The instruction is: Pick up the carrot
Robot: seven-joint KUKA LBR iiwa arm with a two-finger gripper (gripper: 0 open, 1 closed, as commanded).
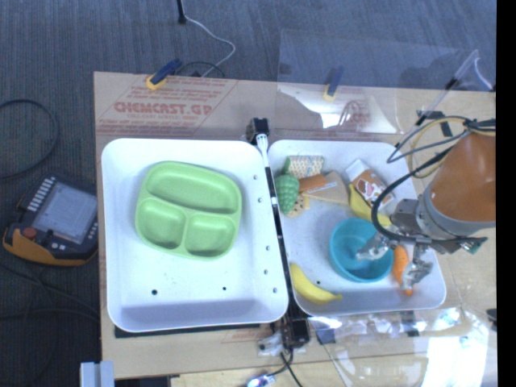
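On the left, the shallow white left bin (121, 240) holds a light-green moulded plastic tray with three compartments (189, 208), which plays no part in the task. In the shallow white right bin (310, 240), going rightward, lie a green-and-yellow toy corn cob (289, 193), a yellow toy banana (313, 285) near the front wall, a small pale box-shaped toy (306, 166) at the far side, a round blue plastic bowl (359, 251), and a packet with a red-and-white label (367, 189). The small orange toy carrot (400, 266) stands just right of the blue bowl, near the bin's near right corner, roughly upright or steeply tilted. The end effector (395, 260) is down at that spot: one metal finger (373, 252) sits over the bowl's right edge and the other lies to the carrot's right, so the carrot appears between them. The fingers look parted rather than pressed on it, though the slanted view makes contact hard to judge. I judge the reach done, with the closing and lifting left; the carrot seems to rest at bin level, not raised.
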